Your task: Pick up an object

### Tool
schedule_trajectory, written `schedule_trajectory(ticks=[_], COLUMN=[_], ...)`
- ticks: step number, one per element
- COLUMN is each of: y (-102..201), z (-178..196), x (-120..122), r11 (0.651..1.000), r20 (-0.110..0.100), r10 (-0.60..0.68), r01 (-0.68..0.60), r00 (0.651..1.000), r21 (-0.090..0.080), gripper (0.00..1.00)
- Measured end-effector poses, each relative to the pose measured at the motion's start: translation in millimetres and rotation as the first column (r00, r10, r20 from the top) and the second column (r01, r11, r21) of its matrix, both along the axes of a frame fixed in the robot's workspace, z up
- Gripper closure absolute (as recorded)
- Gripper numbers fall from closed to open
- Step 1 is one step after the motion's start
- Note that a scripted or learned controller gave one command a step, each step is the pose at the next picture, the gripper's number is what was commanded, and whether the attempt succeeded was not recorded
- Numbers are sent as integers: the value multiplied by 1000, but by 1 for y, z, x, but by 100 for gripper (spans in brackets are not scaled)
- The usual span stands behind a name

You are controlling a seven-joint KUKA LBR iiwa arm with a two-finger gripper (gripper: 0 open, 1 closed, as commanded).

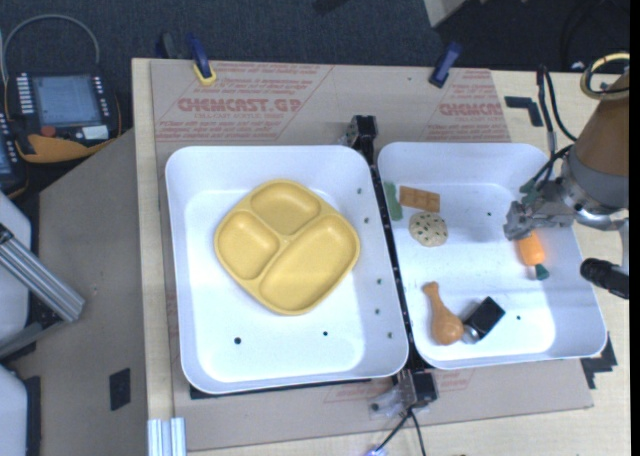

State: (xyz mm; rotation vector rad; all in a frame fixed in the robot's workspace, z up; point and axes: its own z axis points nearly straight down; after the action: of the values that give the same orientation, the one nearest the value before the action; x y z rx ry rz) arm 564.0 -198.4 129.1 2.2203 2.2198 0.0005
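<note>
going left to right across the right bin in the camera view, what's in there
green piece at the bin's left edge → cookie → toy chicken drumstick → black block → carrot, with the end effector just above it

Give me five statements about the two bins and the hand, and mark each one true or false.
1. The yellow divided plate lies in the left bin. True.
2. The cookie sits on the yellow plate. False: it lies in the right bin, below the cracker.
3. The hand is over the right bin, just above the carrot. True.
4. The drumstick lies in the left bin. False: it lies in the right bin, beside the black block.
5. The plate has three compartments, all bare. True.
</note>
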Motion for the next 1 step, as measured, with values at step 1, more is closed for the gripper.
schedule_trajectory(ticks=[1], y=[1], z=[64], x=[6], r11=[1000], r20=[6], r10=[2], r01=[-2], r00=[1000], r21=[-2], gripper=[100])
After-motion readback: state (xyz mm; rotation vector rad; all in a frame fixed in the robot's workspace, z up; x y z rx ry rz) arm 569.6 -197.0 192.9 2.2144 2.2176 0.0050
